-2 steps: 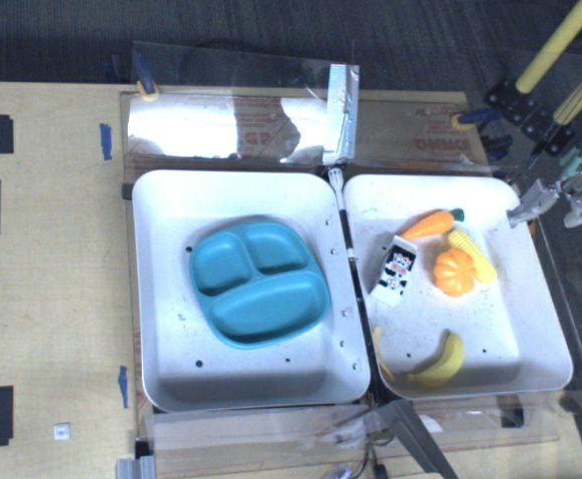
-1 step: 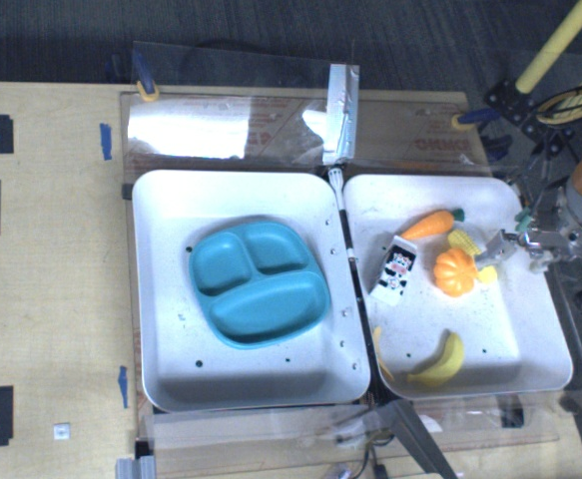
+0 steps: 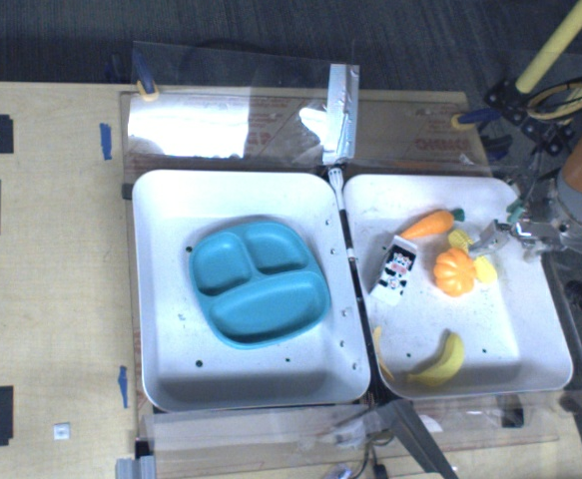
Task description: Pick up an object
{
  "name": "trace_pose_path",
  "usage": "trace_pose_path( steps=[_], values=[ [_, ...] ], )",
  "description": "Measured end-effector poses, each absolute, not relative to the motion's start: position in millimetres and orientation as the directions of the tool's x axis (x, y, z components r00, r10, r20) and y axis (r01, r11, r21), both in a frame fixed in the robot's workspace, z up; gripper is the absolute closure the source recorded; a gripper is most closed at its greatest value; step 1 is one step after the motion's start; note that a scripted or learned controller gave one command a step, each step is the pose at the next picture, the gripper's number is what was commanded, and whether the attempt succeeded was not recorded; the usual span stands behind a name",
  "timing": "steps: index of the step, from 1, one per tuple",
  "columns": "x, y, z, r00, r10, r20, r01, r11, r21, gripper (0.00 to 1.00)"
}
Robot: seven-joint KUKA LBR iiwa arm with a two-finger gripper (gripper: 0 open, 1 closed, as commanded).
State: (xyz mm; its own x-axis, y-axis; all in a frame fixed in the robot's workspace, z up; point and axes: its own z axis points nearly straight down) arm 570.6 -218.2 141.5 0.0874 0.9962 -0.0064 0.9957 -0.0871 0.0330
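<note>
Item: single-arm pick station, viewed from above at a slant.

Tabletop (image 3: 41, 267): pale wood, carrying two shallow white bins side by side at centre frame.

Left bin (image 3: 161, 367): holds one blue divided plate (image 3: 259, 282), three compartments, lying flat near the bin's middle.

Right bin (image 3: 530, 357): holds the pickable items. An orange carrot (image 3: 428, 225) lies in the upper middle, slanting up to the right. A small white carton with a black print (image 3: 395, 268) lies just left of centre, below the carrot's lower end. A small orange pumpkin (image 3: 453, 272) sits to the right of the carton; a yellow item (image 3: 462, 239) shows just above it and its kind cannot be told. A yellow banana (image 3: 440, 359) lies near the lower edge, well apart from the rest.

Tool (image 3: 500, 236): metallic, at the right bin's upper right, reaching in from the right edge of the frame, close beside the pumpkin and the yellow item. How far apart it stands cannot be told at this size; nothing is visibly held between its parts.

Task status: judged not done. Every item appears to rest on the bin floor, none lifted. The tool is placed near the pumpkin cluster, which suggests an approach or grasp attempt there. Remaining: a secure grip on one item, then a lift clear of the bin.
</note>
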Motion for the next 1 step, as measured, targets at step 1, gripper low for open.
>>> trace_pose_path(
  steps=[1],
  values=[
    [573.3, -210.1, 122.6, 0.088, 0.996, 0.003, 0.996, -0.088, 0.017, 0.00]
  ],
)
